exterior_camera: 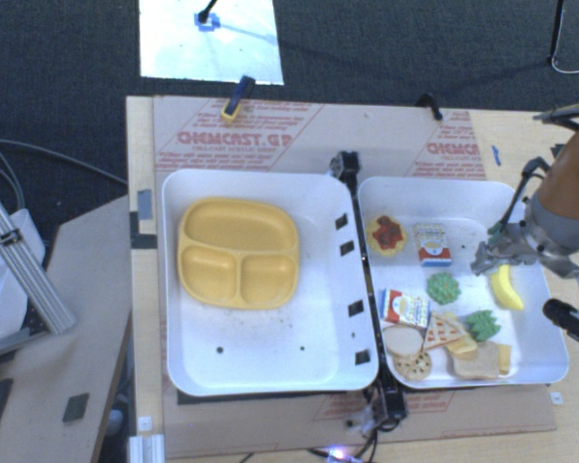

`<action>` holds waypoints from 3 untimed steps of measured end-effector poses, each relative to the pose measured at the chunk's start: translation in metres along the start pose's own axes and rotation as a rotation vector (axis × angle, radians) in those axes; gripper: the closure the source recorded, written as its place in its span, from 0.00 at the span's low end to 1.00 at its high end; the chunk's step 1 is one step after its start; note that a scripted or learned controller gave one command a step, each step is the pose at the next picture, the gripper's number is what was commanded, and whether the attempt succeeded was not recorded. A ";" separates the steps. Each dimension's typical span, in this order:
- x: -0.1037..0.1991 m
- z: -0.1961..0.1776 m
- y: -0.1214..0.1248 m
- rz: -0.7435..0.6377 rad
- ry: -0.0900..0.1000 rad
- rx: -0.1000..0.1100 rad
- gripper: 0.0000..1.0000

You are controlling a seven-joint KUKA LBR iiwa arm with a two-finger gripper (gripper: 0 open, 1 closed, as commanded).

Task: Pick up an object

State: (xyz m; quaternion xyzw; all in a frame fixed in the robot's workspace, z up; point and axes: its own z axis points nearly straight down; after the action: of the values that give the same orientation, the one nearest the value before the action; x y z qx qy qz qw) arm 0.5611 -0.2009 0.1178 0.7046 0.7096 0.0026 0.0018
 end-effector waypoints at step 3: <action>0.025 0.034 -0.077 0.009 0.000 0.007 1.00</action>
State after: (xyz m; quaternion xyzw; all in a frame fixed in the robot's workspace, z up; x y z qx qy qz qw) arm 0.4843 -0.1762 0.0831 0.7077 0.7065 0.0002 -0.0007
